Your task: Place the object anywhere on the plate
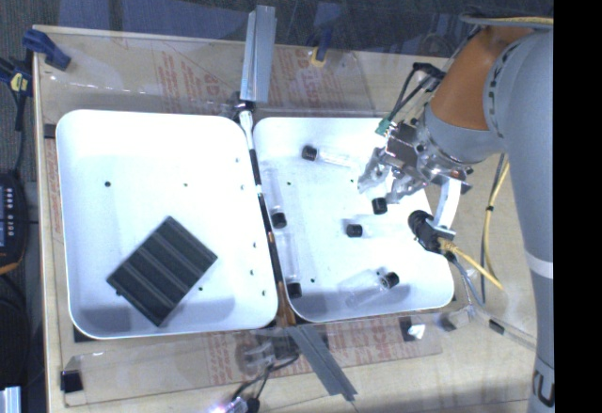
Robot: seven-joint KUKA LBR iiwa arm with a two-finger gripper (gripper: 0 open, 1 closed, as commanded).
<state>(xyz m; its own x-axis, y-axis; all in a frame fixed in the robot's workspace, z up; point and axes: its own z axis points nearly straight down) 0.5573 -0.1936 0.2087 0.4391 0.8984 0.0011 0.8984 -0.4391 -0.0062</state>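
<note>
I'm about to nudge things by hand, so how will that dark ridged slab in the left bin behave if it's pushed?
The dark ridged slab lies flat on the left bin floor, so it would probably slide, not roll or tip. Its straight edges suggest it's stiff. The ridges may give some grip.

Bright, even light — white bins (150,134) glare slightly, soft shadows.

Dark ribbed plate (162,269), left bin (85,134)

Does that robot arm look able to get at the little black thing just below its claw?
Probably yes. The gripper hangs just above the small black object in the right bin, and nothing lies between them.
</note>
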